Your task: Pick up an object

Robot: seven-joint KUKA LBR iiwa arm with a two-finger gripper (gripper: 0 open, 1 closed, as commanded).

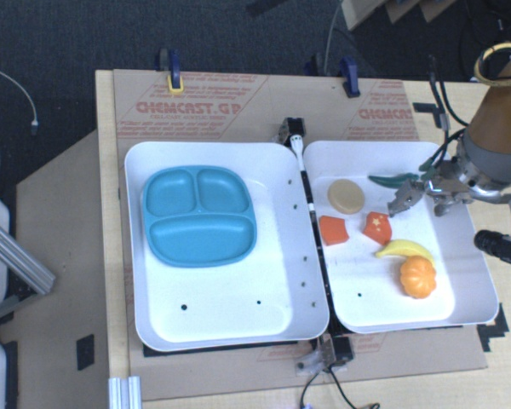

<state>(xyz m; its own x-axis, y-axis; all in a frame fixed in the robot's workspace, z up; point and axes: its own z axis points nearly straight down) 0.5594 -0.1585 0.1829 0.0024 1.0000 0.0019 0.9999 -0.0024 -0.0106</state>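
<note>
Right now I see the jaws (402, 201) over the right bin (468, 305), spread apart and grasping nothing. The red piece (376, 225) lies just near-left of them. Around it: tan disc (347, 197) left, orange block (333, 229), banana (405, 249) and orange fruit (418, 277) nearer. A blue tray (200, 216) sits in the left bin (153, 313).
</note>
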